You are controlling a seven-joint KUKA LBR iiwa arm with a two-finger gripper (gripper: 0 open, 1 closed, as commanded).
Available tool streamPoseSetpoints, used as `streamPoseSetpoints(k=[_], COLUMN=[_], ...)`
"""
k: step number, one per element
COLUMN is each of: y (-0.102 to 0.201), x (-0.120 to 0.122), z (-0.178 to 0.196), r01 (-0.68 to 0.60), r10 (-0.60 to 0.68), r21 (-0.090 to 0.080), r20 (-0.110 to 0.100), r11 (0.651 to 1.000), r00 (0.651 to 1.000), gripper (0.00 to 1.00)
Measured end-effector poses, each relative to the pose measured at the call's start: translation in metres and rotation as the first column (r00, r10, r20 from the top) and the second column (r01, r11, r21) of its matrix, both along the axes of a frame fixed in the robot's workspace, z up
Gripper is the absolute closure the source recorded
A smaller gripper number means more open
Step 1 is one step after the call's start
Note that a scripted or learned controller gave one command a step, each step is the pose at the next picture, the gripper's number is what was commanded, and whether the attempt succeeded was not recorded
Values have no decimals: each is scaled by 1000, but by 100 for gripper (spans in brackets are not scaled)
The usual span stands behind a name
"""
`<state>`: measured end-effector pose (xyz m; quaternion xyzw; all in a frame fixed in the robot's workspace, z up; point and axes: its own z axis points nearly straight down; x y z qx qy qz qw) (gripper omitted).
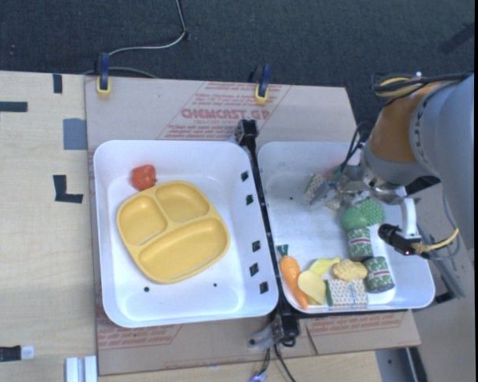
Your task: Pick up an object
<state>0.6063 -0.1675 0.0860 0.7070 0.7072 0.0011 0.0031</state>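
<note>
Progress on the pick looks slight: nothing shows lifted clear of either bin, so the grasp and the raise both seem left to do.

Going from the left, the left white bin (111,293) carries a small red lumpy toy (143,177) near its far left corner and a yellow three-compartment plastic plate (173,230) at its middle, both well apart from the arm.

Across the divider, the right white bin (295,165) holds the rest. Along its near edge lie an orange toy carrot (290,272), touching a pale yellow flat piece (312,286), then a tan round cracker-like piece (350,270) resting over a green-and-white box (347,294), and two small green-labelled cans (360,243), one just beside the other toward the near right corner. A green knobbly toy (362,213) sits just above the cans.

The two-finger gripper (328,188) is down inside the right bin, toward its far right part, beneath the grey arm with its orange band (394,130). Whether it is spread or pressed together, I cannot tell; the tip is a grey blur. The likeliest target, the green knobbly toy, lies just beside the gripper on its right, toward the near edge, and nothing is visibly pinched.
</note>
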Motion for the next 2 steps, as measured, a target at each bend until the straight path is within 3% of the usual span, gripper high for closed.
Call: streamPoseSetpoints(k=[1, 2], y=[6, 14], x=[53, -7], z=[-3, 0], r01=[12, 0], r10=[-12, 0], r21=[9, 1], r20=[-56, -3], r11=[1000, 1000], r00=[998, 1000], gripper=[0, 0])
